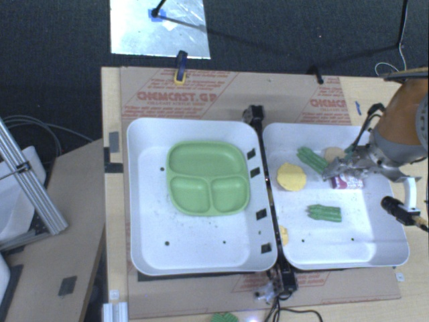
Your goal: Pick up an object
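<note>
Claw (340,171) low over right bin (348,247), finger state cannot be told.
Arm (402,129) enters from the right; claw tip sits beside a small red-and-white object (348,182), contact unclear. 1 green ridged piece (312,158) lies just left of the claw, a yellow round piece (291,177) further left, a tan piece (333,153) just above. 1 more green piece (324,212) lies below the claw. Green divided plate (206,178) rests in left bin (147,247), well apart to the left.

Green plate (206,180), white bins (144,200)
</note>
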{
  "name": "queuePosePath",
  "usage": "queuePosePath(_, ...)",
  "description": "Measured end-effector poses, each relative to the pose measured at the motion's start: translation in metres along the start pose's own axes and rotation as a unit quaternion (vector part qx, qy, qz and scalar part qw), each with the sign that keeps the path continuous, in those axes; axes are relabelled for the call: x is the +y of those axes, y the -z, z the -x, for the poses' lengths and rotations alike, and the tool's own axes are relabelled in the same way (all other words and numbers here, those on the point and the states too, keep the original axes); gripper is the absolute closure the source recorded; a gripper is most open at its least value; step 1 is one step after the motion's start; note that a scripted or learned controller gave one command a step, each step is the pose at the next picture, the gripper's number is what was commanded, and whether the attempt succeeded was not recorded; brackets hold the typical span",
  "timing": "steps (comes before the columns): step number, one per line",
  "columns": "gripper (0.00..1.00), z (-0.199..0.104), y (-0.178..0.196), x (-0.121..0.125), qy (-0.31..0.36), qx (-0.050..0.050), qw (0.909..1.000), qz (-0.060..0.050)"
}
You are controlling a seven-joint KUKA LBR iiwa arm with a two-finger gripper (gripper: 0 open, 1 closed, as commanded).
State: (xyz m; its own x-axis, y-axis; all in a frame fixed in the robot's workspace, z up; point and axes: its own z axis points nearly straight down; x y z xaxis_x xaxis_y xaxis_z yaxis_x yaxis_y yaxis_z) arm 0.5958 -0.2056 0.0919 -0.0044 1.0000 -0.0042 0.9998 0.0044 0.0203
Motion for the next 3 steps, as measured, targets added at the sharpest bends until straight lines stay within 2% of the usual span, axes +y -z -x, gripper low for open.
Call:
queuePosePath(1, 0.0, 0.002, -0.001, 0.01, 0.0, 0.0, 1.0, -0.004)
queuePosePath(2, 1.0, 0.001, 0.013, 0.014, 0.002, 0.0, 1.0, 0.002)
queuePosePath(3, 0.0, 0.001, 0.012, 0.013, 0.001, 0.0, 1.0, 0.001)
